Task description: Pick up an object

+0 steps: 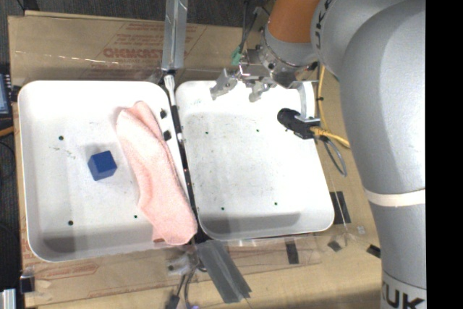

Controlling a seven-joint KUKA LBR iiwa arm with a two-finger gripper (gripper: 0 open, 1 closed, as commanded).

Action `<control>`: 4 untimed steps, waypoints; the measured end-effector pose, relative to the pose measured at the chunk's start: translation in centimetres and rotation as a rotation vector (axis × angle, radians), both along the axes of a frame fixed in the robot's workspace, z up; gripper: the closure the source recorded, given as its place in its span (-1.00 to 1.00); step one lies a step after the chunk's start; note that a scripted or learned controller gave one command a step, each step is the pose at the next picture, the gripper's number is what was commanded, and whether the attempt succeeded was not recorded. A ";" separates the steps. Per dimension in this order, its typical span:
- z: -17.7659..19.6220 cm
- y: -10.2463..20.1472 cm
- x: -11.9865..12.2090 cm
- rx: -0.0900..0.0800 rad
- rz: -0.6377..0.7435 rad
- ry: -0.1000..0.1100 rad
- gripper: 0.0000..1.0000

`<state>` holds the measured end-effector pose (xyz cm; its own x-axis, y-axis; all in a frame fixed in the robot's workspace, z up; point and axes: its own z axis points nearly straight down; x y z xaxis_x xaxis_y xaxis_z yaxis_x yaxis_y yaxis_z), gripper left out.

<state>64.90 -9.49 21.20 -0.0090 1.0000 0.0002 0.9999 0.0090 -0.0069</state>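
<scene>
A grey KUKA arm [376,119] reaches in from the right, its gripper [241,83] hovering over the far edge of the right bin [253,221]. The two fingers look spread apart with nothing between them. The pickable things lie in the left bin [43,155]: a small blue cube [102,164] and, beside it, a pink cloth [155,170] draped against the divider. The gripper is well apart from both, so closing here would likely grasp nothing. The cloth's limp folds could slip, and the cube sits near it. Faint red print on the cardboard [108,47] is unreadable; "KU" shows on the arm.
</scene>
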 end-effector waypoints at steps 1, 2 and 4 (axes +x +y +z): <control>5.2 2.0 -7.3 -0.002 -0.278 -0.001 -1.00; 8.1 -3.6 -7.2 -0.004 -0.513 -0.002 -1.00; 8.1 -10.8 -7.4 -0.002 -0.471 -0.001 -1.00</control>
